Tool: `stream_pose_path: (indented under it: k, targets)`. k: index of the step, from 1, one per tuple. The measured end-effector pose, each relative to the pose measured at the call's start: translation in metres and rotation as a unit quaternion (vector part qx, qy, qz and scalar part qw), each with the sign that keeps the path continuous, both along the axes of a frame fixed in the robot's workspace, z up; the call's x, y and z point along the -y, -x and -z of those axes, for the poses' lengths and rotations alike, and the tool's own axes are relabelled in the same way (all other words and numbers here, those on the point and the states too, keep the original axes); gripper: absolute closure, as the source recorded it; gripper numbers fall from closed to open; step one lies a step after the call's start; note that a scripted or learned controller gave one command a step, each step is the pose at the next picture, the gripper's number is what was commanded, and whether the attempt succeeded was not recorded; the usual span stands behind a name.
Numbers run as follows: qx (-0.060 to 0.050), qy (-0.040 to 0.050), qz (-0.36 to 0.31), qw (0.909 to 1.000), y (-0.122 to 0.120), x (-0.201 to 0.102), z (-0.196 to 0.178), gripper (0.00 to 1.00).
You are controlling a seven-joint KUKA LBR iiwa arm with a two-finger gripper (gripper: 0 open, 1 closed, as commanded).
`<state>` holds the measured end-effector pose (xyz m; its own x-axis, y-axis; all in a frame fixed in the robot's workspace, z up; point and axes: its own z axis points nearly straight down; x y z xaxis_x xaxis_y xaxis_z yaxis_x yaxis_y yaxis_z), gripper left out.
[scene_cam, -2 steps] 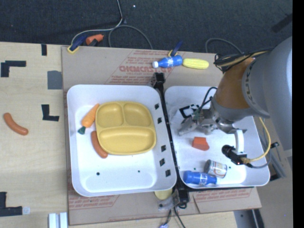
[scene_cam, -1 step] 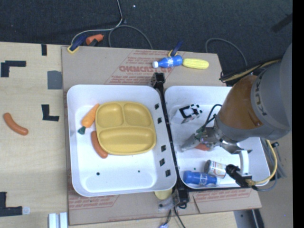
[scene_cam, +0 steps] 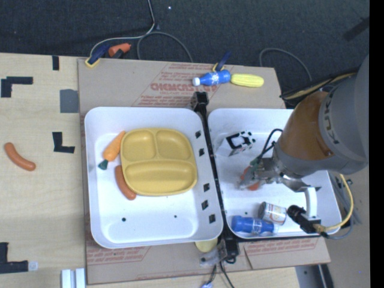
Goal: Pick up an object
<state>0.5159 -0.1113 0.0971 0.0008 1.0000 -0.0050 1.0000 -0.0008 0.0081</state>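
The claw is low in the right bin, its tips over a small red-orange thing on the bin floor — touching or just above, I cannot tell, nor whether the claw is apart or together. A can and a blue bottle lie near the front wall, apart from the claw. The left bin holds a yellow tray and a carrot.
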Motion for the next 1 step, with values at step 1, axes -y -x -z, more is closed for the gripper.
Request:
stream_pose_path:
  k: [1]
  targets:
    - [0.000, -0.0028, -0.005, 1.0000, -0.0446, -0.0599, -0.0924, 1.00]
